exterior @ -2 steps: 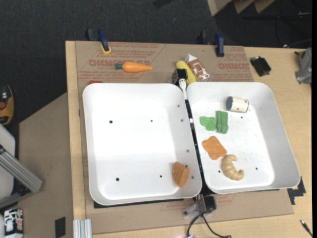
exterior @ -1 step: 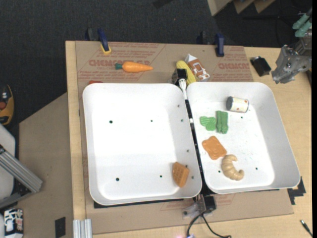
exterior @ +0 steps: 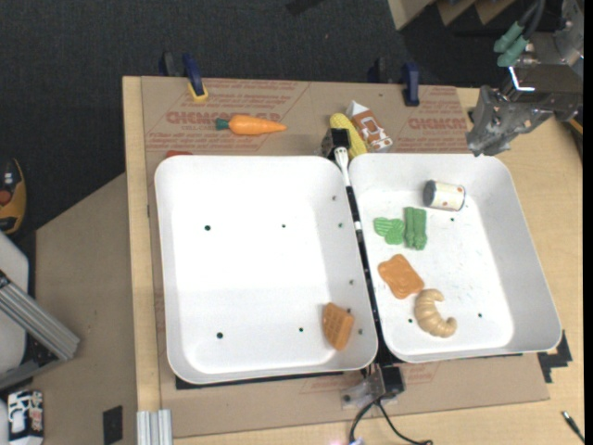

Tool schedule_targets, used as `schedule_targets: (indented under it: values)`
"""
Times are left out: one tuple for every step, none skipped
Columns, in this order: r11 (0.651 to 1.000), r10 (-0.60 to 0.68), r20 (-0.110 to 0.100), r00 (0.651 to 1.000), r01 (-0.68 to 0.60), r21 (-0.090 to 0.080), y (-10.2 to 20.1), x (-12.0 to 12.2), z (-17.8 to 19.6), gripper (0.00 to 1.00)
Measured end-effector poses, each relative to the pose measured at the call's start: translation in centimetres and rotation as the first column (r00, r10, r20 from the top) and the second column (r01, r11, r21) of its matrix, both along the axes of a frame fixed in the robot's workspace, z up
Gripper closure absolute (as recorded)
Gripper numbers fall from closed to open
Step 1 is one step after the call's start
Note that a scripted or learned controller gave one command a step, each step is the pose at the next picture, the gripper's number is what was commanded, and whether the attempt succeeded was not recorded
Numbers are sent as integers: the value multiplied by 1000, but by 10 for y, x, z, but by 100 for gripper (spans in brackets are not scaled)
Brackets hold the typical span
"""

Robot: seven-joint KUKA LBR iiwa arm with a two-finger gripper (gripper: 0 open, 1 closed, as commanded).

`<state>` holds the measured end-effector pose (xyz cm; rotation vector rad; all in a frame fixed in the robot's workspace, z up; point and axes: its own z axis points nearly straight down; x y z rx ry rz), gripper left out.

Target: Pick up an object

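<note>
nearest to me, at the bottom of the view, i see a tangle of cable and a small black clip (exterior: 387,381) where the two bins meet. i count two white bins: the left bin (exterior: 185,248) holds one item, a waffle-patterned orange piece (exterior: 337,326) in its near right corner; the right bin (exterior: 528,276) holds four – a croissant (exterior: 434,312) closest to me, an orange toast-like slice (exterior: 400,275) just beyond it, a green leafy piece (exterior: 403,228) further up, and a small white cylinder with a grey end (exterior: 444,195) lying on its side near the far edge. outside the bins, on the cardboard beyond them, i count one carrot (exterior: 250,126), one corn cob (exterior: 346,133) and one small brown-and-white packet (exterior: 370,130), the last two side by side at the bins' far junction; two blue clamps (exterior: 195,77) pin the board's far edge. the gripper (exterior: 489,130) sits over the right bin's far right corner, well apart from every object – the white cylinder is the nearest, down and to its left in the view. i cannot tell how its jaws stand, the metal there is too cluttered to read. nothing shows between them. the arm comes in from the upper right, wrist angled down toward the corner.
</note>
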<state>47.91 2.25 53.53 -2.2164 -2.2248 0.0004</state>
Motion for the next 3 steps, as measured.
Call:
schedule_targets:
  values:
    - [1000, 2, 2, 1000, -2, 1, 59, 0, 0, 100]
    - [1000, 1, 3, 1000, -1, 1, 110, 0, 0, 100]
    - [1000, 3, 3, 1000, -3, 2, 163, 0, 0, 100]
